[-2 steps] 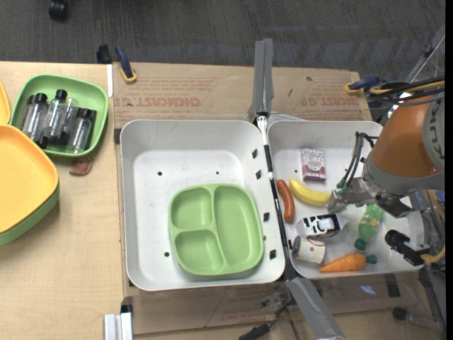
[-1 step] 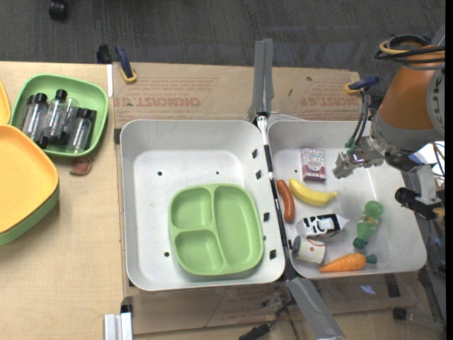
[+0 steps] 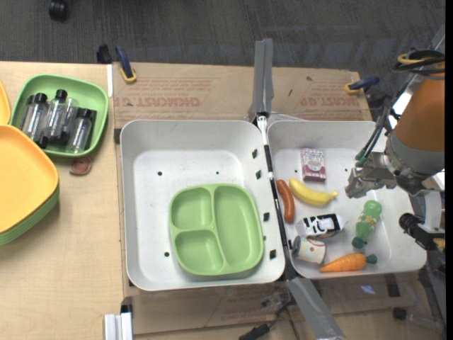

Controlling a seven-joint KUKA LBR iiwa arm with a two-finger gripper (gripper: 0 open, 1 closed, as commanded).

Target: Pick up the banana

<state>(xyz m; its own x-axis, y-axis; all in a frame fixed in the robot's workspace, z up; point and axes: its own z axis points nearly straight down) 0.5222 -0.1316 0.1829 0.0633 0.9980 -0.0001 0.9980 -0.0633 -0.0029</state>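
yellow banana (image 3: 312, 192) | between sausage (image 3: 286, 198) and gripper (image 3: 357, 186) | box (image 3: 313, 165) behind | gripper state unclear

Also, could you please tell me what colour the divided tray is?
Light green; the tray shows best in the camera view, lying in the left bin.
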